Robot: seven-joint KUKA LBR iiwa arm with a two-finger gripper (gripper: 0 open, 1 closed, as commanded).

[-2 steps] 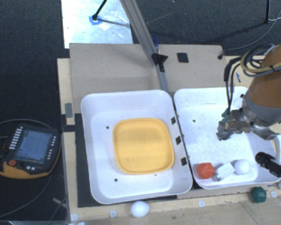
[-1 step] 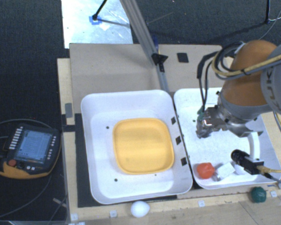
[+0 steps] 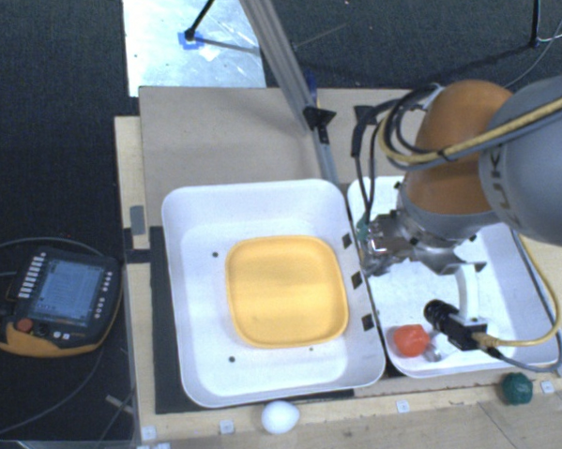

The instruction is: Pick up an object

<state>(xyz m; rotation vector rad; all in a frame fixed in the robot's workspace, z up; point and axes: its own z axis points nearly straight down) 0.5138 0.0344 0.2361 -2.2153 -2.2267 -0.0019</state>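
A small red-orange object (image 3: 409, 340) lies in the near left corner of the right bin (image 3: 513, 352). A square yellow plate (image 3: 286, 289) rests flat in the middle of the left bin (image 3: 194, 270). The arm comes in from the right, its orange band (image 3: 460, 148) over the right bin's far half. My gripper (image 3: 378, 245) hangs at the right bin's left wall, some way behind the red-orange object and apart from it. A black fitting with a yellow cable (image 3: 451, 323) sits just right of the red-orange object.
A white ball (image 3: 280, 417) and a green ball (image 3: 516, 388) lie on the bench in front of the bins. A teach pendant (image 3: 55, 301) sits on the floor at the left. A slanted metal pole (image 3: 286, 59) crosses behind the bins.
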